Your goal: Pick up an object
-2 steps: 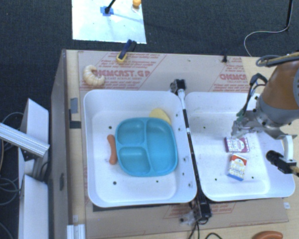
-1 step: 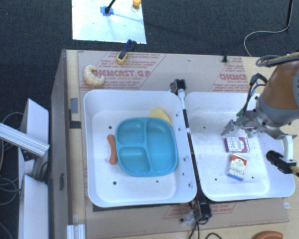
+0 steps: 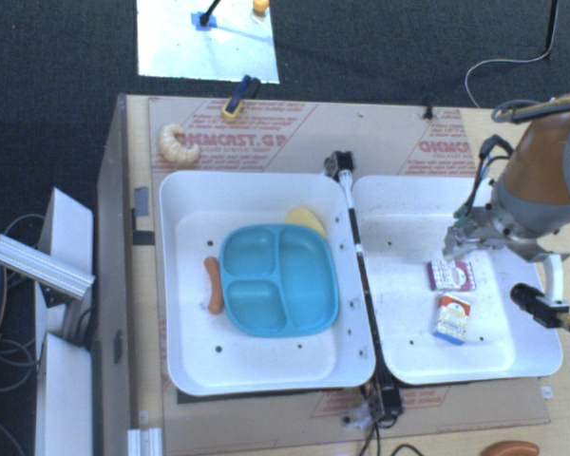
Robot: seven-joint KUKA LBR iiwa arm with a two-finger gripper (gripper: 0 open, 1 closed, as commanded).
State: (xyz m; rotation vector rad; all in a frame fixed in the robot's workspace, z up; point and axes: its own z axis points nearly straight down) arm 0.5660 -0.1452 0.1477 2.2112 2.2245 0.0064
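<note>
In the right bin (image 3: 399,350) lie two small cartons. A maroon-and-white carton (image 3: 451,275) lies flat near the middle. A red, white and blue carton (image 3: 452,318) lies just in front of it. My gripper (image 3: 458,243) hangs over the right bin, just behind the maroon-and-white carton and very close to its far edge. No object shows between the gripper and the bin floor. The left bin (image 3: 185,350) holds a blue divided plate (image 3: 278,280), an orange sausage (image 3: 213,285) to its left and a yellow piece (image 3: 306,218) behind it.
A black ridge (image 3: 359,255) runs between the two bins. On the bench behind the left bin lie a pale curled pastry (image 3: 179,143) and a yellow-and-blue tool (image 3: 237,98). The grey arm with its orange band (image 3: 551,164) comes in from the right.
</note>
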